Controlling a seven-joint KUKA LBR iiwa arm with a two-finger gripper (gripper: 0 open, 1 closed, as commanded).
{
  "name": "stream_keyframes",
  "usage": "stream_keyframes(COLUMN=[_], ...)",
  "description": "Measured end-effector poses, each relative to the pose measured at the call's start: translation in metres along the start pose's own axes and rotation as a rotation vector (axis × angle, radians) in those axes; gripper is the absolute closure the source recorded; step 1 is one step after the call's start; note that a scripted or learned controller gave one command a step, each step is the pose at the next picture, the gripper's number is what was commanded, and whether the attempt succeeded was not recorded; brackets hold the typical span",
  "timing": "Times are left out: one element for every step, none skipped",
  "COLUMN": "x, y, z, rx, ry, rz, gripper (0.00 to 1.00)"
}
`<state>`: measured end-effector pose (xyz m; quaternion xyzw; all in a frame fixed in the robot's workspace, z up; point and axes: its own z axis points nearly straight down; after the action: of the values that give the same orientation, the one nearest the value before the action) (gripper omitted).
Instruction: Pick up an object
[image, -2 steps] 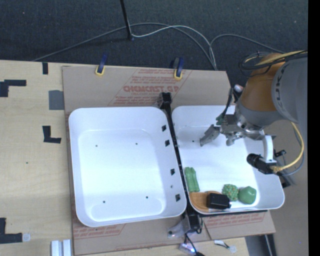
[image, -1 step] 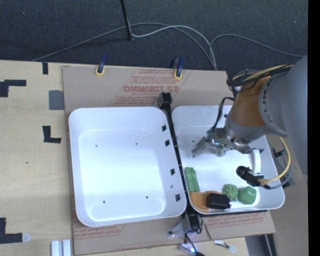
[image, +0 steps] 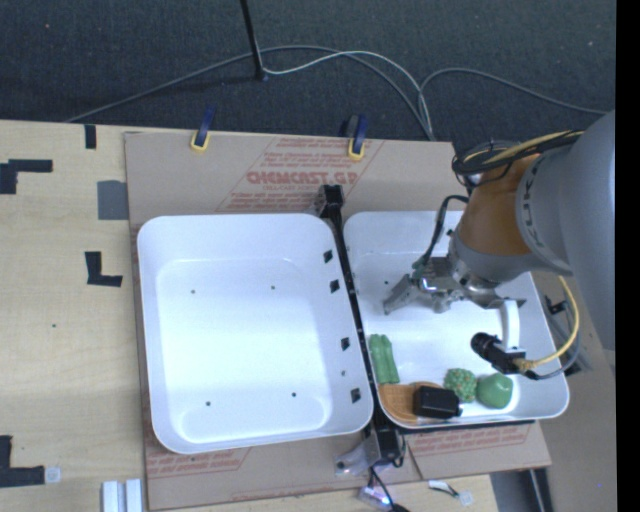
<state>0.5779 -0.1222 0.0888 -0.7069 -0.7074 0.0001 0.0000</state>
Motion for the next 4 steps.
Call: stream_keyframes(x=[0.0,-0.004,-0.004,-0.004], y=[0.0,0.0,-0.002,-0.002], z=[-0.011,-0.072,-0.135,-0.187], rx=[0.0,-0.005,-0.005,-0.004], ry=[0.0,-0.001,-0.001,0.0], rz=[0.0,0.0,0.0,0.0], gripper=[1.0,1.0,1.0,1.0])
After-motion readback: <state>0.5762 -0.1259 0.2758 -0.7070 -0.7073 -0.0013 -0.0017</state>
